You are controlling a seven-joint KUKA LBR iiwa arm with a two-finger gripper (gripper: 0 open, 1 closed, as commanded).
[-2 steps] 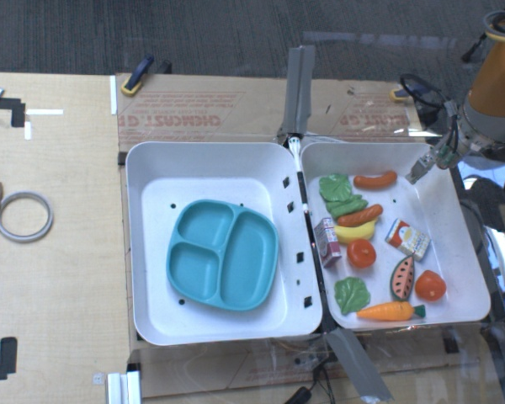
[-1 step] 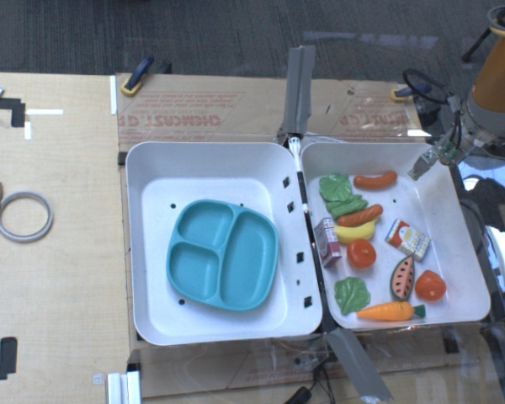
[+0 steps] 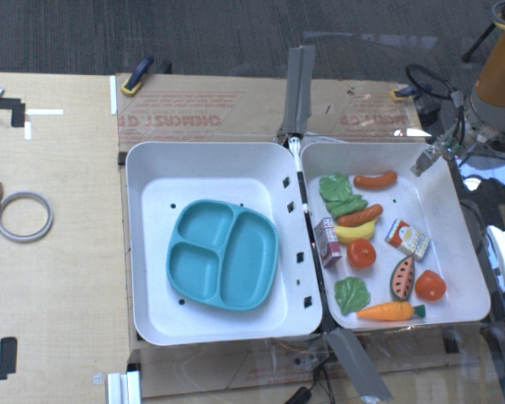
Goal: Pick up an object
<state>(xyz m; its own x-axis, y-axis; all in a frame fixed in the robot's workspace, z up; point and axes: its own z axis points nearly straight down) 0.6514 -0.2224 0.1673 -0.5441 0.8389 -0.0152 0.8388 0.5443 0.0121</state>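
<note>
The toy carrot point(image 3: 387, 312) lies at the bottom of the right bin point(image 3: 470, 251), looks light, hard and smooth, best pinched across its middle; the gripper point(image 3: 429, 158) is at the upper right.

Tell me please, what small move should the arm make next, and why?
Probably move the gripper left and down into the right bin, toward the sausage. The gripper sits at that bin's upper right rim with nothing visible between its fingers, and the sausage is the nearest toy, lying apart from the others.
</note>
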